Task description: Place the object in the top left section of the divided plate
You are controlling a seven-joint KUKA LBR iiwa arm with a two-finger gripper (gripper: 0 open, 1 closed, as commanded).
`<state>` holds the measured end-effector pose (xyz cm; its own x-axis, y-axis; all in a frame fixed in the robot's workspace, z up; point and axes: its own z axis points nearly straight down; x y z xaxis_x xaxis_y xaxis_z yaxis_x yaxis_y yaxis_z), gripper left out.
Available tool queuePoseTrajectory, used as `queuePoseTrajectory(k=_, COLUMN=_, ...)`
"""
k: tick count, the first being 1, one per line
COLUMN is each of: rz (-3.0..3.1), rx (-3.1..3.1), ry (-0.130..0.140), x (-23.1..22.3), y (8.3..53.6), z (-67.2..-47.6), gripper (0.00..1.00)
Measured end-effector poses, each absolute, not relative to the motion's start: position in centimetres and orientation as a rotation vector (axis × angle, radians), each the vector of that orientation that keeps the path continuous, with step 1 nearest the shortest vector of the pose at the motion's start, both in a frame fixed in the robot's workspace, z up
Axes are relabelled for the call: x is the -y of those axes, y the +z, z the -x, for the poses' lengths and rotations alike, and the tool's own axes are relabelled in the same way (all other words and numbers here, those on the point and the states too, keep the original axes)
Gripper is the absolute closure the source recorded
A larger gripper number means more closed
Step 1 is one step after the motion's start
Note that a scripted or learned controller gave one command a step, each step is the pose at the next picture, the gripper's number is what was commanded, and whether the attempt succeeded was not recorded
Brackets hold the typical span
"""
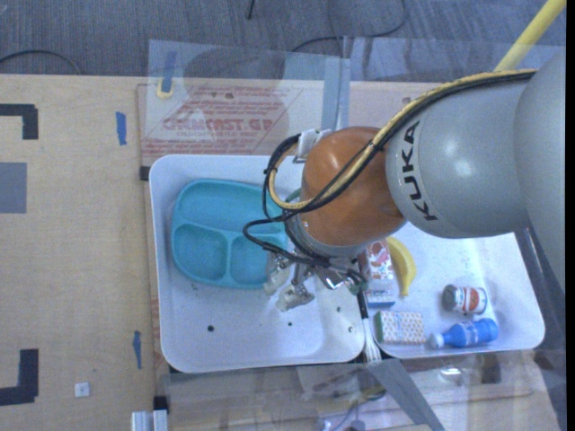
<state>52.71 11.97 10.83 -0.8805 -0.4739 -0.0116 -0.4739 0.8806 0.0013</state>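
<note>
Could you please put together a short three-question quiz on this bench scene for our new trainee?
1. True or false: the teal divided plate lies in the left bin.
2. Which bin holds the blue bottle?
A. left bin
B. right bin
C. neither; it stands on the bench
3. Fill in: the pincer hangs over the plate's lower ____ edge, as the camera sees it.

Key
1. True.
2. B. The bottle lies in the right bin, near the small can, the banana and the patterned box.
3. Right, beneath the arm's orange band.
</note>
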Motion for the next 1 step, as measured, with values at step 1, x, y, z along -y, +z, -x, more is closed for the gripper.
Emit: queuePoseTrajectory(k=1, rz=0.853, rx=-3.004, ry=0.002, x=-16.41, y=9.20, z=-50.53, gripper=1.00)
